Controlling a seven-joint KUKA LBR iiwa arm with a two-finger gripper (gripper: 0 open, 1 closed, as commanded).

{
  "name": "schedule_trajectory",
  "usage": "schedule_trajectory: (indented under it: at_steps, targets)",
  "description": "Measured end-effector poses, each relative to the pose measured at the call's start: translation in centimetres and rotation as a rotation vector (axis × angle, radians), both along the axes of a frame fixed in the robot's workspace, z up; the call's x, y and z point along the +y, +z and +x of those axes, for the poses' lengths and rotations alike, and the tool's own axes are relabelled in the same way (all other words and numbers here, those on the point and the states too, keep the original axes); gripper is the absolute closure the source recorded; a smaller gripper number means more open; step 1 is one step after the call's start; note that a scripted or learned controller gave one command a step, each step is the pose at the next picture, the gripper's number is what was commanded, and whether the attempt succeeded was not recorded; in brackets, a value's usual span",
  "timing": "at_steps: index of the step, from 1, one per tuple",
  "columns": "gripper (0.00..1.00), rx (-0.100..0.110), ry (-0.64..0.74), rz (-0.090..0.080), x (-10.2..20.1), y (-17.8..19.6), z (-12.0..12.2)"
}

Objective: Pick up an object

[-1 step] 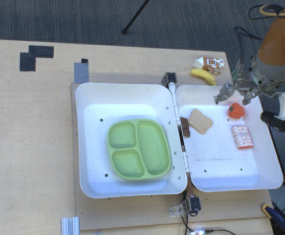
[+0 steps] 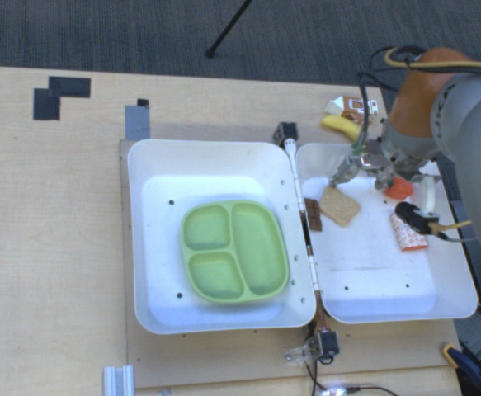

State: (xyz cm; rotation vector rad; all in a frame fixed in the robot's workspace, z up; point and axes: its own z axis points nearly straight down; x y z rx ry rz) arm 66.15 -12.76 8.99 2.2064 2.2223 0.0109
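Observation:
My gripper [image 2: 362,175] hangs over the back of the right bin [image 2: 389,291], open, with nothing between its fingers. A tan flat slice [image 2: 340,207] lies just below and left of the left finger [image 2: 345,171]. An orange-red piece [image 2: 399,190] sits beside the right finger. A dark brown bar [image 2: 313,214] lies against the bin's left wall. Further right is a red and white packet [image 2: 410,234].
The left bin [image 2: 153,221] holds a green divided plate [image 2: 234,252]. A yellow banana-like toy [image 2: 341,124] and a small white and orange packet [image 2: 353,106] rest on the bench behind the right bin. A white object [image 2: 428,193] stands near the right wall.

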Motion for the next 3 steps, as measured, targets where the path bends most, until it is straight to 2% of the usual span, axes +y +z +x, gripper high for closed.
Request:
schedule_trajectory:
  at_steps: [1,2,3]
  targets:
    - [0.00,0.000,-0.006,0.000,-0.4,-0.1,-10.6]
    - [0.00,-0.001,-0.006,0.002,4.1,-0.1,-17.0]
    - [1.00,-0.009,-0.004,0.001,4.1,1.1,-16.7]
